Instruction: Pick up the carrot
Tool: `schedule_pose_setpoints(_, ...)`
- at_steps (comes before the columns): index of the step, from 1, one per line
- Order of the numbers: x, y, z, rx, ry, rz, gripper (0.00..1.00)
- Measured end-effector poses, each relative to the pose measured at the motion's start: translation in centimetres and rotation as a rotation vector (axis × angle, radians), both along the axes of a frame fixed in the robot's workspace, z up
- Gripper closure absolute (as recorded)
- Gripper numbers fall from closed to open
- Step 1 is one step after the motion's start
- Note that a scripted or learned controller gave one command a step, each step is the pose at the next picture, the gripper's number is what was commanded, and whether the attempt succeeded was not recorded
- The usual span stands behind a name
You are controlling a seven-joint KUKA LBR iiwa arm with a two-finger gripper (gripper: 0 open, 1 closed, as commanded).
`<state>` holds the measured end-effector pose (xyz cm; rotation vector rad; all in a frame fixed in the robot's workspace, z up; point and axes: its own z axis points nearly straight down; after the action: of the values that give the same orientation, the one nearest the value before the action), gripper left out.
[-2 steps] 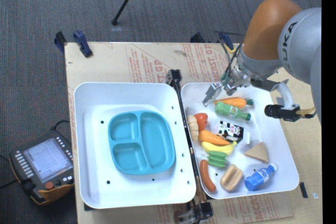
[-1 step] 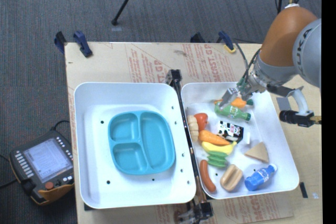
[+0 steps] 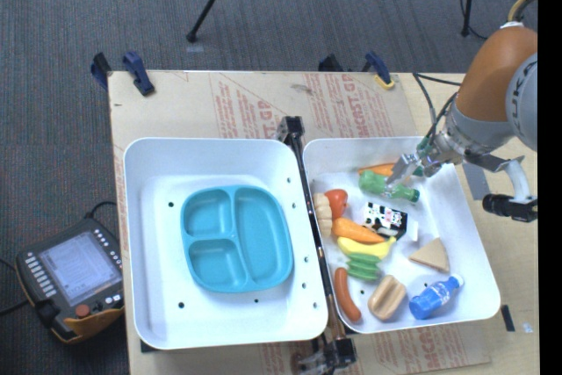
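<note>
Carrot (image 3: pixel 359 231) lies among toy food in the right bin (image 3: pixel 479 250); left bin (image 3: pixel 145 189) holds a blue tray (image 3: pixel 237 238); claw (image 3: pixel 409 169) state unclear.

You had two white bins on the tabletop (image 3: pixel 219 97), a left bin (image 3: pixel 140 189) and a right bin (image 3: pixel 474 259). The left bin held one blue tray (image 3: pixel 237 239) with three parts. In the right bin you had one carrot (image 3: pixel 360 231), one hot dog (image 3: pixel 348 295), one blue bottle (image 3: pixel 435 297), one bread roll (image 3: pixel 386 298), one sandwich wedge (image 3: pixel 430 256) and one black-and-white box (image 3: pixel 385 218). You also had one yellow piece (image 3: pixel 364 248) and two green pieces, one in the middle (image 3: pixel 363 269) and one farther back (image 3: pixel 378 184).
</note>
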<state>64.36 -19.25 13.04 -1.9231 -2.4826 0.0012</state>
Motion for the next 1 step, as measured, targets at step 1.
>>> schedule_pose_setpoints(1, 0.01, 7.64, -4.31, 0.002, 0.001, 0.002, 0.00)
